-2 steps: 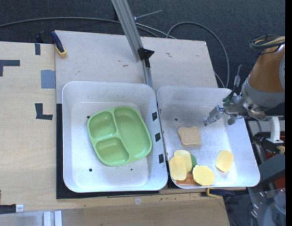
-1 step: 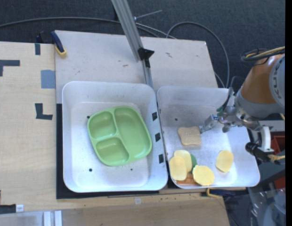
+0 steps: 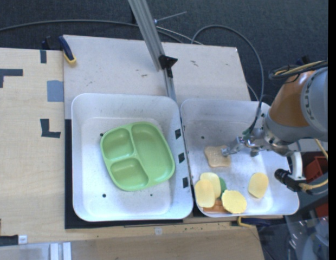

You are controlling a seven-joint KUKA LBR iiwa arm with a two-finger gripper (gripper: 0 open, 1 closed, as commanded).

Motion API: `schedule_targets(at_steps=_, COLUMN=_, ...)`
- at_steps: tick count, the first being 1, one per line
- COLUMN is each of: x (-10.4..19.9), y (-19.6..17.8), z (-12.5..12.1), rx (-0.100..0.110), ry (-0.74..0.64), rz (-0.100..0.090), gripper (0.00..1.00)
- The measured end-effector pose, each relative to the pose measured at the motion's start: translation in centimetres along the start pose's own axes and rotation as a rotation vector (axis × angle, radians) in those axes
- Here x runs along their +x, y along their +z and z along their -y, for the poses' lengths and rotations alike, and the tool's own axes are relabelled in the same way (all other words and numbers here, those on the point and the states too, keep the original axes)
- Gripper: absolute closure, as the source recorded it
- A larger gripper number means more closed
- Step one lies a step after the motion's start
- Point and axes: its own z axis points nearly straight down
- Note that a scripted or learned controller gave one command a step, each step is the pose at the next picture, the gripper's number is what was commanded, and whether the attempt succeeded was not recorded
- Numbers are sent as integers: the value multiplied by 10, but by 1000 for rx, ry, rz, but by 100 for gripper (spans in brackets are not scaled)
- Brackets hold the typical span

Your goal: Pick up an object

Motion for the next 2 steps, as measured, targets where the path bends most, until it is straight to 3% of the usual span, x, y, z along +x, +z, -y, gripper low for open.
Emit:
schedule_targets(at_steps=1, x=0, y=-13, z=-1, rx=-4, ry=-2, rz=1, gripper=100)
schedule_targets(at_steps=2, x=-3, y=-76, z=-2, rx=-4, ry=0, rz=2, gripper=100)
